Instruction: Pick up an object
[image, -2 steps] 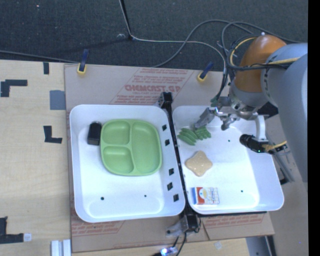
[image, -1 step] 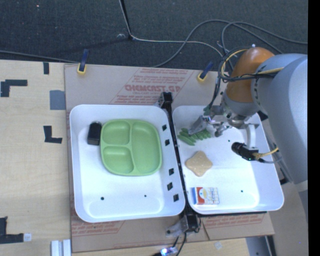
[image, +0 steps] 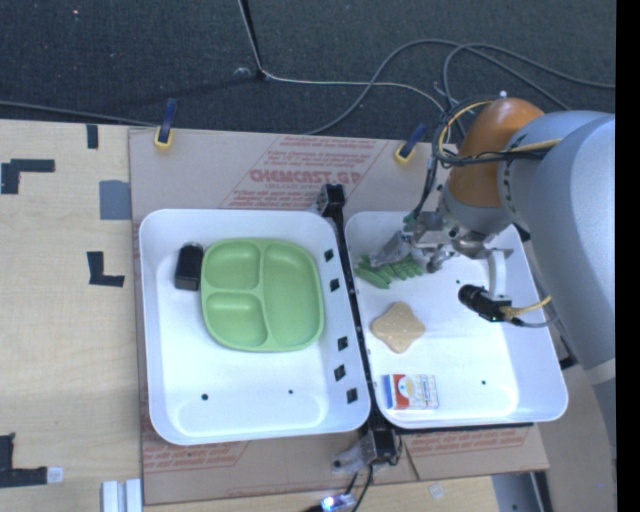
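Two shallow white bins are shown side by side on a cardboard sheet (image: 290, 170) laid over the desk (image: 60, 330). The arm (image: 565, 210) is seen reaching in from the right, and the end effector (image: 425, 245) is placed low over the upper part of the right bin (image: 470, 365). Whether the end effector is spread or closed cannot be told. A green ribbed object (image: 385, 268) is seen just beside it, at the bin's upper left near the dividing wall; contact between the two cannot be confirmed. Below that object, a tan rounded piece (image: 398, 327) is found, and a small printed packet (image: 410, 391) lies near the lower rim. In the left bin (image: 150, 300), a green divided plate (image: 262, 295) is shown, with a black block (image: 188, 267) touching its left edge.
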